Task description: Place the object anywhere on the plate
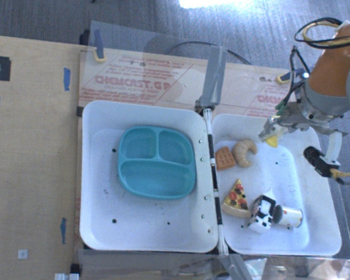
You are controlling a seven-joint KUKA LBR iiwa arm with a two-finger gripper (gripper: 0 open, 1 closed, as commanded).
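While you watch from above, here is how the bench stands:
Arm: your grey arm with its orange band reaches in from the right, over the far part of the right bin [319, 245].
Gripper [273, 134]: low over that bin's far side, with a small yellow piece [273, 140] at its tip (whether it grips it, you cannot tell).
Plate: the teal divided plate [157, 162] lies in the left bin [90, 220], nothing on it.
Right bin contents: a croissant [244, 152] just beside a waffle-like cracker [225, 158]; nearer, a pizza slice [238, 198] and a black-and-white cow toy [263, 214] against a white cup [288, 216] on its side.
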